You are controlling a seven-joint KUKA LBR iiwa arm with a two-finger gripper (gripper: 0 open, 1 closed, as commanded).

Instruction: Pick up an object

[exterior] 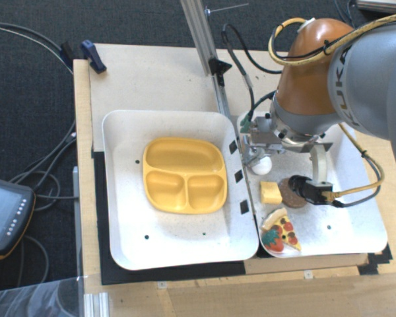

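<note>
We observed the grey arm (373, 78) entering from the right of the camera view, its upper segment crossing the top right corner. The orange band (313, 65) sat above the wrist, which pointed steeply downward. Below it, the gripper (259, 152) hung low, seen almost end-on from above. Black and yellow cables (356, 189) looped around the wrist and trailed beneath it to the right.

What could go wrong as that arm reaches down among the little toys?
The items crowd one corner of the right bin: a white ball, cheese block, brown disc and pizza slice. The gripper might nudge neighbours aside. The round ball could roll away. Loose cables may snag.
</note>
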